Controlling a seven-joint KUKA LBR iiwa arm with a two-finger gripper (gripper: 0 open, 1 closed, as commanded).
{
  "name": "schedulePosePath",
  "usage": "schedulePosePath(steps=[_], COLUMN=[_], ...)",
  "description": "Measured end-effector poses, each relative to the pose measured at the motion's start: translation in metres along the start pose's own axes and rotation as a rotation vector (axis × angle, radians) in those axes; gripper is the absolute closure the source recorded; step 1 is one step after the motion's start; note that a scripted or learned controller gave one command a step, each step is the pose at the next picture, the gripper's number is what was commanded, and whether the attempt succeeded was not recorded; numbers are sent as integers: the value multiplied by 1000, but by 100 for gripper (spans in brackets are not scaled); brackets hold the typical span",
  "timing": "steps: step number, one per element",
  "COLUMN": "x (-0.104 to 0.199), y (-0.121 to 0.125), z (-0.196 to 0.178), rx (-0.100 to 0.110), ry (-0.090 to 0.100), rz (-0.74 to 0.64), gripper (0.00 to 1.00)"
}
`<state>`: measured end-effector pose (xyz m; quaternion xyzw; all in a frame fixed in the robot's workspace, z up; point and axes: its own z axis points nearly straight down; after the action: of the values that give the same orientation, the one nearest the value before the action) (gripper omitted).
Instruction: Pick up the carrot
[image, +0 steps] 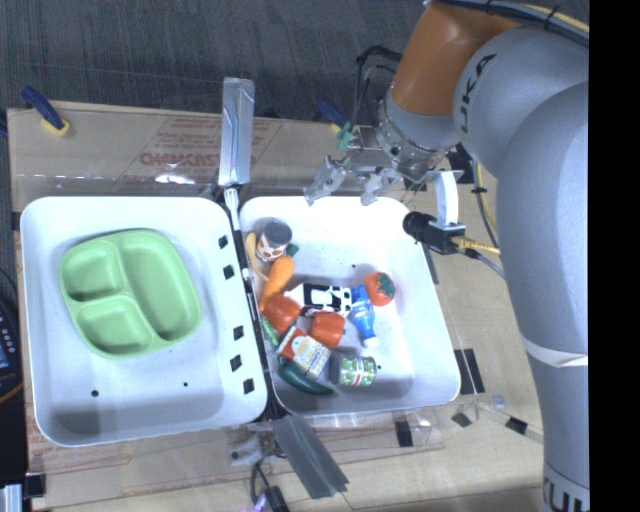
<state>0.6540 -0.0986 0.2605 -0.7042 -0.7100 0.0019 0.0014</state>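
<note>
The gripper (347, 187) hangs over the far rim of the right bin (425, 330), its two pale fingers (325, 183) spread apart with nothing between them. Above it the arm (520, 120) shows its orange band and grey body, coming in from the right side of the bench (130, 150).

The carrot (277, 276) lies in the right bin against its left wall, towards the far left corner, slanting along that wall. Its upper end touches a small figure-like toy with a dark cap (271, 240), which sits nearest the far left corner. Just below the carrot rests a red pepper-like piece (281, 312).

The rest of the clutter gathers in the near half of that bin: a black-and-white block (327, 296) in the middle, a tomato (380, 288) to its right, a blue bottle (362, 321) just below the tomato, a red item (327, 327) beside it, a small carton (305, 355), a green can (355, 371) and a dark green vegetable (300, 380) (possibly a cucumber) by the near wall.

The left bin (60, 400) carries a green divided plate (128, 290) in its far half.
</note>
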Motion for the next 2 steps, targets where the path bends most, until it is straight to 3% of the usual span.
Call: schedulePosePath(steps=[1, 2], x=[67, -11], y=[-71, -27], z=[55, 109], rx=[1, 0], ry=[1, 0], rz=[-203, -244], gripper=[0, 0])
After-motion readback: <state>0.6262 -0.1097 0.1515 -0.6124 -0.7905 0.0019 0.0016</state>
